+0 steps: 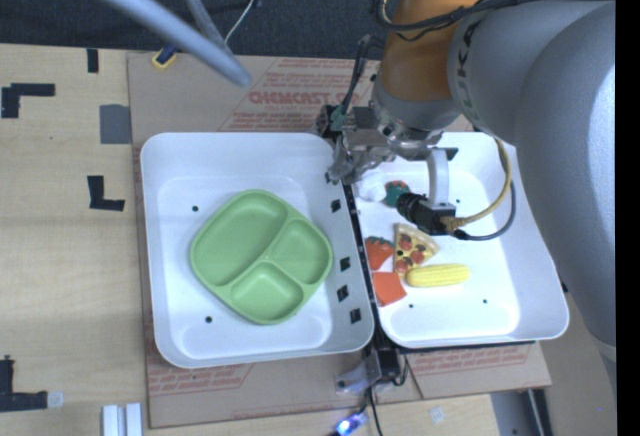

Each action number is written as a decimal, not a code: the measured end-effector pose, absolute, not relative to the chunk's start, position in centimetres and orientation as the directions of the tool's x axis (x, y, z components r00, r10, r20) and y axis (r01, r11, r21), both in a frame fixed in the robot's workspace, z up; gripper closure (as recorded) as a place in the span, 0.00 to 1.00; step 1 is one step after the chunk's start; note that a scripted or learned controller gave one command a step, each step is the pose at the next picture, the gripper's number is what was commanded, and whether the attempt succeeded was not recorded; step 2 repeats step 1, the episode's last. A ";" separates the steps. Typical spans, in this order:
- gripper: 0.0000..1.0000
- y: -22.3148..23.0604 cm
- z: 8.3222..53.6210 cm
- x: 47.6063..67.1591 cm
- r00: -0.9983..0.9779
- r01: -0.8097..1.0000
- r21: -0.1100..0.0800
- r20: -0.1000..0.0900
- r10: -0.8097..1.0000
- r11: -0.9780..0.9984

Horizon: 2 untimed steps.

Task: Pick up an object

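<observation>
The gripper (372,156) hangs low over the right bin (520,314) at its far left corner, near the toy food there, pizza slice (414,246), corn cob (437,275) and orange piece (384,269), probably lining up a grab; whether it has closed I cannot tell.

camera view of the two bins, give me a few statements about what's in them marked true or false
1. The green divided plate lies in the left bin. True.
2. The corn cob sits on the green divided plate. False: it lies in the right bin, beside the pizza slice.
3. The hand hangs over the bins' shared edge, at the far end. True.
4. The orange piece lies in the left bin. False: it is in the right bin, near the divider.
</observation>
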<state>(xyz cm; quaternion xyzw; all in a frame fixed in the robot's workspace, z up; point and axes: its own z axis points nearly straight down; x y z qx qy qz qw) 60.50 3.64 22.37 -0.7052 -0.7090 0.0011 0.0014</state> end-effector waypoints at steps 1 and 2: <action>1.00 8.9 21.5 59.2 -0.004 1.000 -0.003 0.000 1.000 0.004; 1.00 8.9 21.5 59.2 -0.004 1.000 -0.003 0.000 1.000 0.004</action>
